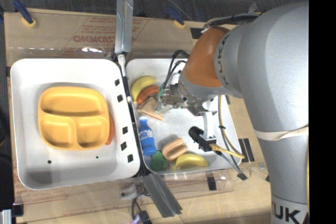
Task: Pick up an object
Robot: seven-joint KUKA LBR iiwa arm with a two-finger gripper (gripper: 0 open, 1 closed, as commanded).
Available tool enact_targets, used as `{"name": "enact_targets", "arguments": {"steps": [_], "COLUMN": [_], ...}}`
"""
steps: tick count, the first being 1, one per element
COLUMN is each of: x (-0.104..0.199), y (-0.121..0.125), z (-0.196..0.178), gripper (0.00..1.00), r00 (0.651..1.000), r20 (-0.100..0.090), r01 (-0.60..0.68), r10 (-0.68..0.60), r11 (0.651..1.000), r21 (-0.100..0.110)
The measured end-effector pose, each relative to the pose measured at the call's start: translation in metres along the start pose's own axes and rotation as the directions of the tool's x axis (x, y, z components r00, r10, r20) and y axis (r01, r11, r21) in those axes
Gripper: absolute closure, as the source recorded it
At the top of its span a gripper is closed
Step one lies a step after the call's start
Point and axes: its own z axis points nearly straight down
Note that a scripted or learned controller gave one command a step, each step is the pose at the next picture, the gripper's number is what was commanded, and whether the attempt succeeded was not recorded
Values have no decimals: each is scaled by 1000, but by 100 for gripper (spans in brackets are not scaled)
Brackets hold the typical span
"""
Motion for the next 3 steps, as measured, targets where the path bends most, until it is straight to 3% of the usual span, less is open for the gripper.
{"name": "enact_targets", "arguments": {"steps": [1, 2, 3], "x": [-51, -50, -38], "y": [35, 34, 16], "z": [-81, -79, -133], "gripper": [100, 0, 0], "r00": [994, 994, 992], "r20": [3, 2, 2], "r01": [-110, -109, -125], "r10": [110, 109, 125], "r11": [994, 994, 992], "r21": [8, 13, 8]}}
